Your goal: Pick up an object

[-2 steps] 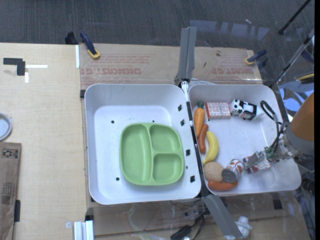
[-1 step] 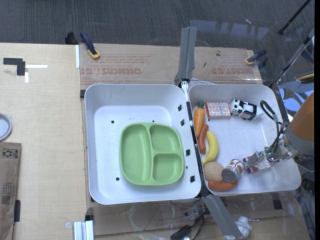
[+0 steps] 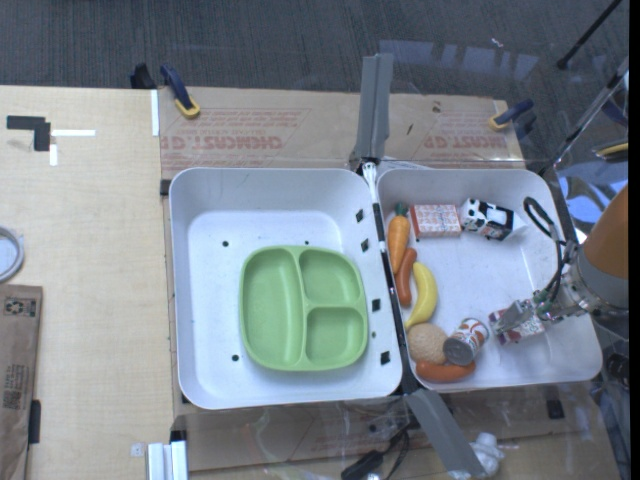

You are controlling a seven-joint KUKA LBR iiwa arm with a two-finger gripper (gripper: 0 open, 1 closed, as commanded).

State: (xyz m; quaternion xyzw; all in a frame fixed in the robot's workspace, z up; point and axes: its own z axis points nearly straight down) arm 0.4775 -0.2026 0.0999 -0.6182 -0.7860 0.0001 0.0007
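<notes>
Nothing looks lifted yet: can (image 3: 463, 342) just left of the jaws (image 3: 518, 320), banana (image 3: 424, 293) farther left in the right bin (image 3: 560, 363); whether the jaws are apart or together I cannot tell.

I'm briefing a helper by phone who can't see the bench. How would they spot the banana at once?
Look at the right-hand white bin, along its left wall. Beside the orange carrot lies the banana, above a round beige ball. It is the sole yellow curved thing among its orange and red neighbours.
</notes>
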